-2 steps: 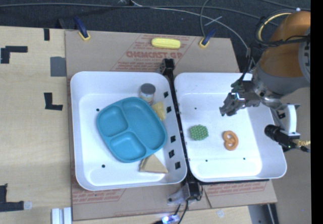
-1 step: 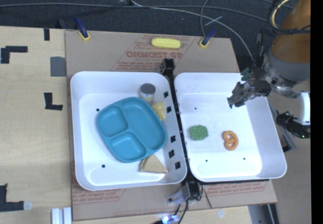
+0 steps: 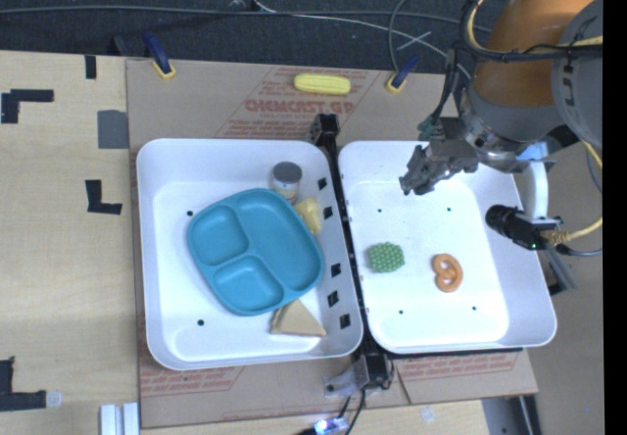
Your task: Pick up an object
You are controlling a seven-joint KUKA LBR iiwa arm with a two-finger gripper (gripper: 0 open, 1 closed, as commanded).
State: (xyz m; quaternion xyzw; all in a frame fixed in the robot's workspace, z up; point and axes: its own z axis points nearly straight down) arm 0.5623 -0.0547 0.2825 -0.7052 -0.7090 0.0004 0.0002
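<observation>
My gripper (image 3: 415,180) hangs over the upper part of the right bin (image 3: 509,325), its dark fingers pointing down and left. A green bumpy ball (image 3: 385,257) lies on the right bin's floor below and left of the gripper. An orange pretzel (image 3: 447,272) rests to the right of the ball. Both lie apart from the gripper. In the left bin (image 3: 157,227) a blue divided plate (image 3: 256,251) lies flat, with a small grey-lidded can (image 3: 286,177) at its upper edge, a pale yellow piece (image 3: 310,215) beside it and a tan wedge (image 3: 296,321) at its lower edge.
A yellow banana-shaped toy (image 3: 321,84) lies on the cardboard behind the bins. A black divider with clips (image 3: 338,227) runs between the bins. Cables loop above the arm at the upper right. A black fitting (image 3: 511,223) juts over the right bin's right side.
</observation>
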